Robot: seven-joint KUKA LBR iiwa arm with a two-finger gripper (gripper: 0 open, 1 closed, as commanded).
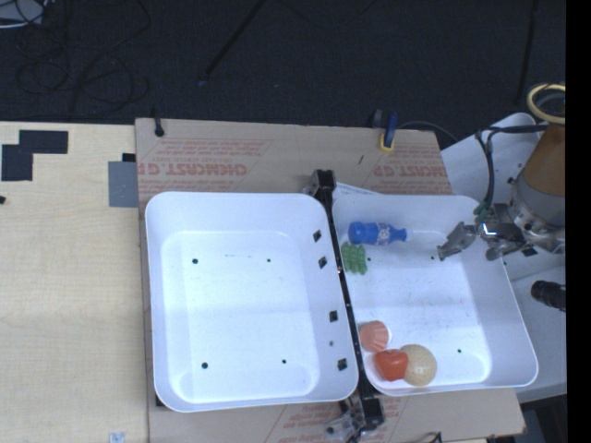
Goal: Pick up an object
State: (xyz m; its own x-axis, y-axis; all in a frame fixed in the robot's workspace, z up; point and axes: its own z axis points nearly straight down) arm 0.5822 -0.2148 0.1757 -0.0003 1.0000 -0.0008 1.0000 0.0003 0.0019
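The right bin (499, 326) holds several small objects. A blue bottle (377, 233) lies on its side near the far left corner, and a green knobbly piece (355, 258) sits just below it against the divider. At the near left corner a peach ball (374, 335), a red fruit-like piece (391, 365) and a cream ball (419, 365) huddle together. My gripper (474, 245) hangs over the bin's far right edge, open, with nothing between its fingers. It is well to the right of the bottle.
The left bin (240, 298) stands beside the right one, with a black clip rail (334, 275) between them. Both rest on brown cardboard (259, 160). Cables and the arm's orange-banded wrist (547, 164) crowd the right side.
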